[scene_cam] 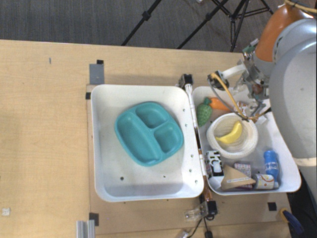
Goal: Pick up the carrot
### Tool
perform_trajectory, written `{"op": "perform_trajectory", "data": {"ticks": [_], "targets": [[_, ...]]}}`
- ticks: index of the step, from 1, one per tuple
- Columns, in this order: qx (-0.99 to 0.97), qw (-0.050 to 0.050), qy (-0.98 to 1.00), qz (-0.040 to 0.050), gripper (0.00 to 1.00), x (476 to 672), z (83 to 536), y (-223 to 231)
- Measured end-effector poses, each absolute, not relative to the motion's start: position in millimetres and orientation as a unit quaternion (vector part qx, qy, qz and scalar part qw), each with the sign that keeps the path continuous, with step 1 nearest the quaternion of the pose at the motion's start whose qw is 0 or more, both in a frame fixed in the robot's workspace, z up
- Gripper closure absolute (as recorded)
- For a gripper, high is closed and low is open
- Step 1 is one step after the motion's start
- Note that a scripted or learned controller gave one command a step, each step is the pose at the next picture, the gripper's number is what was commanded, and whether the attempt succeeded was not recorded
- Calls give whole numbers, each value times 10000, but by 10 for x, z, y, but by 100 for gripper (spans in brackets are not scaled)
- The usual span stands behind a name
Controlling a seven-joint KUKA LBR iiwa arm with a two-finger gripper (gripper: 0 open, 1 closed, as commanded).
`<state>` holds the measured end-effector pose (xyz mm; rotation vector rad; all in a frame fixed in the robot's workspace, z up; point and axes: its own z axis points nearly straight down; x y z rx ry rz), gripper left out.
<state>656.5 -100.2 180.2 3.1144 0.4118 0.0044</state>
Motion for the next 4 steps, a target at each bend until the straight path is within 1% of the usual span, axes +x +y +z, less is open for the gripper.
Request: {"op": "perform_trajectory", "data": {"ticks": [1,2,3,4], "targets": [[9900,4,1412,19,0,6631,2013,-1430],[9922,-7,1244,21,0,6636,1859,-580],[9756,-2,2196,10,0,6425,1591,-1188],[9519,6,3065,13,0,6610,1851,-698]]}}
